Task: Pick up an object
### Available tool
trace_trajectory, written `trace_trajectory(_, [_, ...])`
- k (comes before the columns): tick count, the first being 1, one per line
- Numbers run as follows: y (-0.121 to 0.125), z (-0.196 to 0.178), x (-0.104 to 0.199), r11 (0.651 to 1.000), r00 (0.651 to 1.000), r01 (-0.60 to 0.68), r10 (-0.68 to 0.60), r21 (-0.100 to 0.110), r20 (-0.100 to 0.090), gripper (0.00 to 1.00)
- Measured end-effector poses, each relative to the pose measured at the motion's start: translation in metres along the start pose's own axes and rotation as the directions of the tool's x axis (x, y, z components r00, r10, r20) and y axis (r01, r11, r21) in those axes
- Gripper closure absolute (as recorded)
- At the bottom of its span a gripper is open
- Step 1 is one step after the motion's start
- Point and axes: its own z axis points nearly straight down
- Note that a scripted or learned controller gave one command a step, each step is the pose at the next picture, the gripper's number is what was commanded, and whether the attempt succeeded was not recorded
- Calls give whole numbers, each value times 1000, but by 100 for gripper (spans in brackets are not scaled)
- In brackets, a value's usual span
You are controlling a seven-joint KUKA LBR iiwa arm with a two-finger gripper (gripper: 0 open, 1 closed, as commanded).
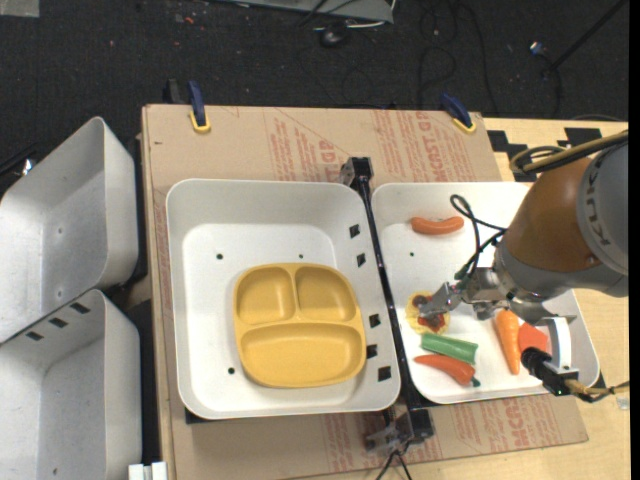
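A small yellow-and-red piece (422, 316) lies on the floor of the right bin (430, 268), near its left wall and about midway along it. The gripper (440, 304) is low over this piece, at or just above its right edge. From this angle I cannot tell how far open the gripper is, nor whether it has hold of anything. Just beside the piece, toward the bin's near edge, lie a green pepper (450, 347) and, below that, a red chili (445, 368), the two close together. A carrot (510, 341) lies to their right, under the wrist. A sausage (437, 225) sits well apart at the far end of the bin. The arm (555, 233) reaches in over the bin's right side. The left bin (260, 213) holds a yellow divided plate (298, 325), lying flat.
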Motion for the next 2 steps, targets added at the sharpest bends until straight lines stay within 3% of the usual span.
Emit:
trace_trajectory(1, [3,-12,1,1000,1000,1,-1,-10,3,100])
trace_trajectory(2, [7,-65,-9,1000,1000,2,-2,1,9,100])
